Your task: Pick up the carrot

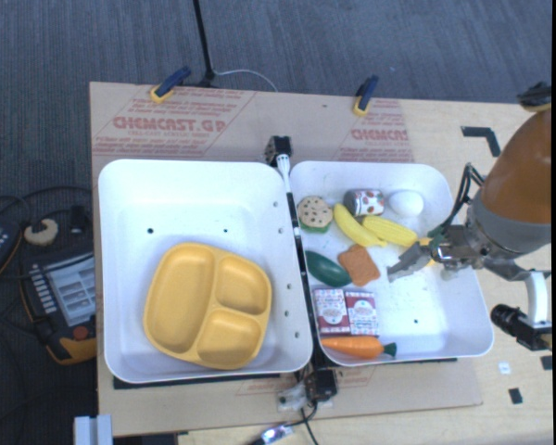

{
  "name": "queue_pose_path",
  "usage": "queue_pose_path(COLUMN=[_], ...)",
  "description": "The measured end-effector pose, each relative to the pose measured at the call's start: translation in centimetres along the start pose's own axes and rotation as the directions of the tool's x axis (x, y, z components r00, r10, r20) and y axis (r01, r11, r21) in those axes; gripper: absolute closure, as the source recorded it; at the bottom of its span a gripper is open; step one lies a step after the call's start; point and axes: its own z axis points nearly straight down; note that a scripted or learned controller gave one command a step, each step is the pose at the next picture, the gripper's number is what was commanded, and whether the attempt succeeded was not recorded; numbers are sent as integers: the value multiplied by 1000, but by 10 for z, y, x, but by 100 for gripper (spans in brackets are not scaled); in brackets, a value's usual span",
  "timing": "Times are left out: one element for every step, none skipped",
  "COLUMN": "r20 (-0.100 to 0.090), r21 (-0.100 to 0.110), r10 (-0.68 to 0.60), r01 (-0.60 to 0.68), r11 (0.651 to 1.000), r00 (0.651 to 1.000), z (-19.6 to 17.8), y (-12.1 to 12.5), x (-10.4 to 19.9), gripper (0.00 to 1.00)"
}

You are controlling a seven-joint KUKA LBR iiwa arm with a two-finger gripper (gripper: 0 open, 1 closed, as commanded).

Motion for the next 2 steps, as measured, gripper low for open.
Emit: queue_pose_path(r20=[0,-13], r21=[0,-8], r10=[181,129], r01=[-181,-130], r11=[984,992], r00=[984,991], z=[23,103], y=[58,82], x=[-48,-53], gripper=[0,0])
